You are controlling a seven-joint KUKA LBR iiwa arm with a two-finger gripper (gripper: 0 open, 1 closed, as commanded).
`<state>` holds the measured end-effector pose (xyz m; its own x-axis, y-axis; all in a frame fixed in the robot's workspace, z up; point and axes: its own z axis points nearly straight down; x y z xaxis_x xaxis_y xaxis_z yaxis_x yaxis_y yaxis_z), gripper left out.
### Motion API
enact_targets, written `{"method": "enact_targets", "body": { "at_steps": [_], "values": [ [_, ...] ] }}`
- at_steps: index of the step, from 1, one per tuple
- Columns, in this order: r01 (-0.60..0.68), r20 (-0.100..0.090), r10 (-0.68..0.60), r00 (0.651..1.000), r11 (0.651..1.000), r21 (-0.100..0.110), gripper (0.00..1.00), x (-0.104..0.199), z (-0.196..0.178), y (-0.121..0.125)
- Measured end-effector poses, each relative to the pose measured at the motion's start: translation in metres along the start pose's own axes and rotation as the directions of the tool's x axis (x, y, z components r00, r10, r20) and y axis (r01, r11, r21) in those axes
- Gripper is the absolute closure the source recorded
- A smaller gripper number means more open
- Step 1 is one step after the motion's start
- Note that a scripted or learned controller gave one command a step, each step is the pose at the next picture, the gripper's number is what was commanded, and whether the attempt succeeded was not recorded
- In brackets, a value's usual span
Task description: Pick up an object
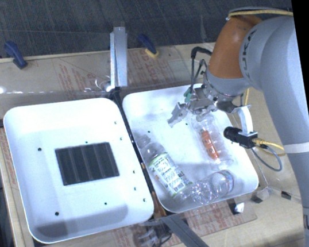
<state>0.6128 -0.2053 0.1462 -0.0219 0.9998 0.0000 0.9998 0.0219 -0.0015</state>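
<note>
My gripper (186, 112) hangs over the upper part of the right bin (140, 107), open, with nothing between its fingers. Just below and right of it lies a clear bottle with an orange label (209, 142), its top end close to the gripper. A clear bottle with a green and white label (165, 170) lies slanted along the bin's left side. A clear plastic cup (222, 182) and crumpled clear plastic (199, 191) sit at the bin's front edge.
The left bin (27, 128) holds a dark ribbed rectangle (87, 162) in its middle. A metal divider bar (117, 56) rises between the bins at the back. Blue clamps (16, 55) grip the bench's far edge. A yellow cable (266, 151) hangs by the right bin's wall.
</note>
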Motion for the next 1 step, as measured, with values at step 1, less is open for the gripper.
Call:
{"method": "enact_targets", "body": {
  "at_steps": [1],
  "values": [
    [0.02, -0.001, -0.02, 1.0, 1.0, 0.001, 0.0, -0.0033, -0.0109, -0.0332]
  ]
}}
